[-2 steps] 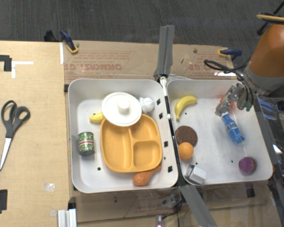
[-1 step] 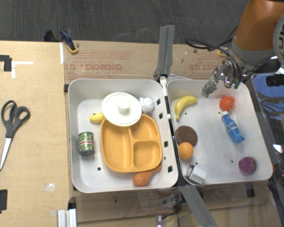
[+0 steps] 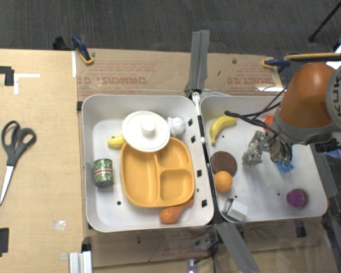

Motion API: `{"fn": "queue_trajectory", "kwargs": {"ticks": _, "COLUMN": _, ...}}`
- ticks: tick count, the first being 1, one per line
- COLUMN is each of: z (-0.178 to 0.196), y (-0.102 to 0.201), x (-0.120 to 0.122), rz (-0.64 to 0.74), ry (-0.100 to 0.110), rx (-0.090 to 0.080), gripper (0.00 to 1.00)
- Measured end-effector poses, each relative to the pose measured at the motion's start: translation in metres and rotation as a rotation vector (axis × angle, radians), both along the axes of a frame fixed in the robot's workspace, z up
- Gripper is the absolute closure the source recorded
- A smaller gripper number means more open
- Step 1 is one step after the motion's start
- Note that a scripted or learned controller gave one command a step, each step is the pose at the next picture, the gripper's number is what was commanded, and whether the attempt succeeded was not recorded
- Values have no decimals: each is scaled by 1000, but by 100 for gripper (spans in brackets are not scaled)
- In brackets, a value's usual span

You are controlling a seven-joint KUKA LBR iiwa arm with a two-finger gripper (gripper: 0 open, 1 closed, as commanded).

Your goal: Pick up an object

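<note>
My gripper (image 3: 253, 152) hangs over the middle of the right bin (image 3: 261, 201), just above its bare white floor, with no object seen between its metal tips. A banana (image 3: 220, 126) lies to its upper left. A brown round disc (image 3: 223, 163) and an orange (image 3: 223, 181) sit to its left, near the divider. A small blue object (image 3: 285, 165) lies right beside the wrist. A purple lump (image 3: 296, 198) rests at the lower right, and a small grey-white box (image 3: 234, 210) sits at the bin's front edge.
The left bin (image 3: 96, 209) holds a yellow divided tray (image 3: 157, 178), a white round lid (image 3: 146, 131), a green can (image 3: 103, 172), a small yellow piece (image 3: 116, 142), a white crumpled item (image 3: 177, 125) and an orange item (image 3: 171, 214). Scissors (image 3: 12, 149) lie on the bench at left.
</note>
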State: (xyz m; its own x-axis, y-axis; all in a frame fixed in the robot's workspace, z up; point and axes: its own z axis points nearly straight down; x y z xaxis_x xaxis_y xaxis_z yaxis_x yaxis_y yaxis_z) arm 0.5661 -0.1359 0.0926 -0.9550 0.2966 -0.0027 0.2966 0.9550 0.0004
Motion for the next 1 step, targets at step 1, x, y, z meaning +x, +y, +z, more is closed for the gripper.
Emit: {"fn": "queue_trajectory", "kwargs": {"ticks": 1, "z": 75, "y": -82, "x": 26, "rz": 155, "ry": -3, "rx": -2, "gripper": 100}}
